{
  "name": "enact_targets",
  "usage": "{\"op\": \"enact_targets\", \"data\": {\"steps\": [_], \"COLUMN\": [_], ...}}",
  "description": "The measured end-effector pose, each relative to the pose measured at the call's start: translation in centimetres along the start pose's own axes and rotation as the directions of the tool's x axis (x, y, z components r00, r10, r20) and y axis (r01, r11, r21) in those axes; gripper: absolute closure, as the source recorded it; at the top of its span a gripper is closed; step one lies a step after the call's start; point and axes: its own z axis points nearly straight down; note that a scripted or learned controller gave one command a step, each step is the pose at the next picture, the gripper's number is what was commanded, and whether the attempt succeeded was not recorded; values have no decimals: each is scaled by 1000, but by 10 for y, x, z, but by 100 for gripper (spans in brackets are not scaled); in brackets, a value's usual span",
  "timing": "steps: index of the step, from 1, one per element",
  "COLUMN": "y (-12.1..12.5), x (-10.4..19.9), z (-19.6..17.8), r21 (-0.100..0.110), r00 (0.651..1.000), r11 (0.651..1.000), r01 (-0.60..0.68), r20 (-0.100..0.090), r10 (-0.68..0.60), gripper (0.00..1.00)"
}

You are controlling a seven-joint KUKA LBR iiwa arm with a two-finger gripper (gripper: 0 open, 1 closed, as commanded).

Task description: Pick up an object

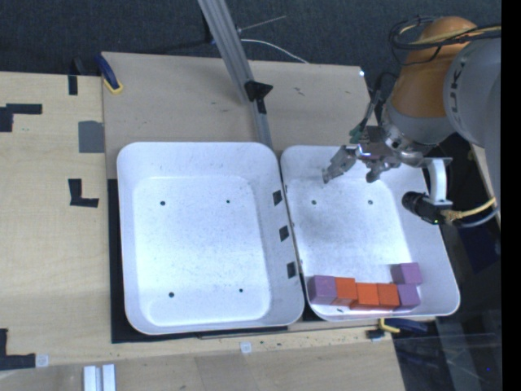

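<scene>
Camera view: right bin holds purple and orange blocks along its near edge; jaws spread wide, holding nothing

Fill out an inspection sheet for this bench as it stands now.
Surface: wooden bench bearing left bin and right bin.
Job's things: purple and orange blocks clustered at the right bin's near edge.
Clutter: black tape marks on the bench.
Grippers: gripper open, above the right bin's far end, holding nothing.
Cables: white cable behind the bench.
Surroundings: metal post.
</scene>
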Motion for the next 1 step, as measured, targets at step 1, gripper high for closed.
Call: {"op": "enact_targets", "data": {"steps": [1], "y": [-21], "x": [12], "z": [-54], "r21": [-5], "r00": [1000], "r11": [1000], "r01": [1], "r20": [0], "r10": [-1], "gripper": [0]}}
